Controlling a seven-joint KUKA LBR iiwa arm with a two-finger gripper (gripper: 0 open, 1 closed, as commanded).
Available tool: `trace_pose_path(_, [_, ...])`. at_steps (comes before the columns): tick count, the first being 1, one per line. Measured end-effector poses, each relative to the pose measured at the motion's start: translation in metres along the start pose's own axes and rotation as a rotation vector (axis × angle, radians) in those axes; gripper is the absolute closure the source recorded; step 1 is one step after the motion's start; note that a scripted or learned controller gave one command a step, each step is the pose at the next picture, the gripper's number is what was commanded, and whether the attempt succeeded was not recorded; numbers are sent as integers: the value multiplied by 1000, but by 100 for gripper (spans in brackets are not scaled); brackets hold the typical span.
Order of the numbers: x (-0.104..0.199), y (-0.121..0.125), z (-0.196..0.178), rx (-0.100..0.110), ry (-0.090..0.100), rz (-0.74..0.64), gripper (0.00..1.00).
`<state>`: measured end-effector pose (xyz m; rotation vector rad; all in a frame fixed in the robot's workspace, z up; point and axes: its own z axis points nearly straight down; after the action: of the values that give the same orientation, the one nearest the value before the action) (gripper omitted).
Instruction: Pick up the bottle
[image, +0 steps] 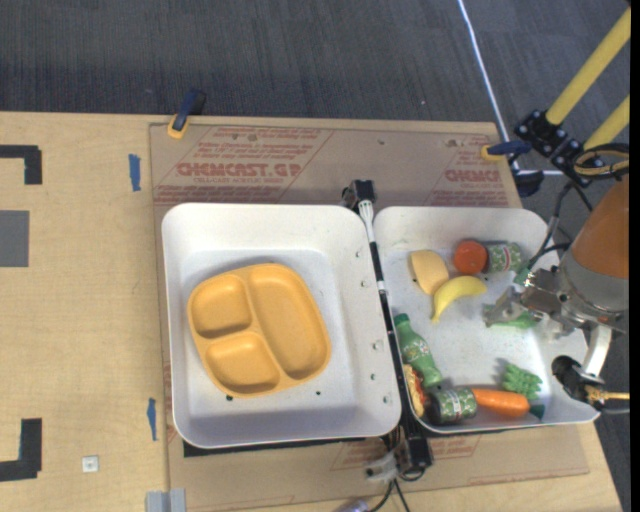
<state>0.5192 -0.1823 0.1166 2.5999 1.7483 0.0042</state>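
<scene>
The bottle (415, 352) is green with a patterned label and lies on its side along the left wall of the right bin (455, 222), its cap pointing toward the back. My gripper (508, 310) hangs low over the right side of that bin, below the grey wrist and orange band (610, 240). It is well to the right of the bottle, roughly a bottle's length away. A small green item (517, 322) lies right beneath the gripper and is partly hidden by it.
Sharing the right bin are a banana (457, 293), a pale yellow wedge (428, 268), a tomato (470, 256), a green can (503, 257), a carrot (500, 402), a dark can (455, 403) and a leafy green toy (521, 378). A yellow divided plate (260, 325) lies in the left bin (190, 400).
</scene>
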Motion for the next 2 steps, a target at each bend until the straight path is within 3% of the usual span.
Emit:
trace_pose_path(1, [0, 0, -10, -1, 0, -1, 100])
trace_pose_path(2, [0, 0, -10, -1, 0, -1, 0])
